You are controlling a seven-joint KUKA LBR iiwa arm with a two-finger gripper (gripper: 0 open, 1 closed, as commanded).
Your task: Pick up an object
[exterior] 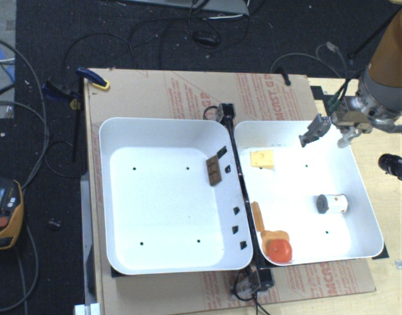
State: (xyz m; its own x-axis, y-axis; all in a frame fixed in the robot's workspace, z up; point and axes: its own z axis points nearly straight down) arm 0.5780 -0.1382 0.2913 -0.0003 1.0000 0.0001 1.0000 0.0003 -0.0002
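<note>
My tool (328,131) hangs over the right bin's (364,195) far rim, fingers spread wide, holding nothing. The yellow block (262,159) lies nearest, just inside that bin (the small white cylinder (332,203) sits further forward). I worry a descent here clips the rim.

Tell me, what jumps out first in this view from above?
Two shallow white bins sit side by side on a brown board. The right one holds a red ball on an orange handle at its near left corner, a yellow square block and a small white-and-grey cylinder. The grey arm's gripper hangs over its far edge.
</note>
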